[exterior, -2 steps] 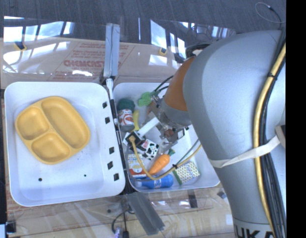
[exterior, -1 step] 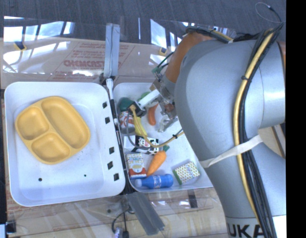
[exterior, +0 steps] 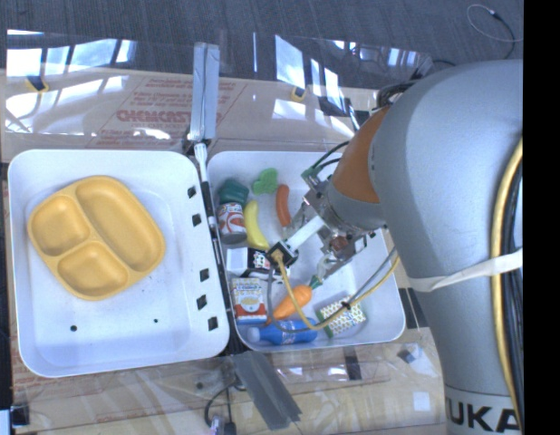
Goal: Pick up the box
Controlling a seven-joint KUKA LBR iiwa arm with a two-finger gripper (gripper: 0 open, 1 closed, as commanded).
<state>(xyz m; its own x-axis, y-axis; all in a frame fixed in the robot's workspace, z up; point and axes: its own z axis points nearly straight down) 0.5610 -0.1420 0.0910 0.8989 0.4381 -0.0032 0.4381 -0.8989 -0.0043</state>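
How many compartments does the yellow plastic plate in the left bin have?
3. The yellow plastic plate has a large compartment along its upper right, an upper-left compartment and a bottom compartment. None looks hidden.

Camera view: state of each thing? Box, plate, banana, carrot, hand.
Box: lying flat in the right bin, by its left wall, not held.
Plate: right way up in the left bin.
Banana: lying flat, right bin.
Carrot: lying beside the box, on its right.
Hand: over the right bin, apart from the box.
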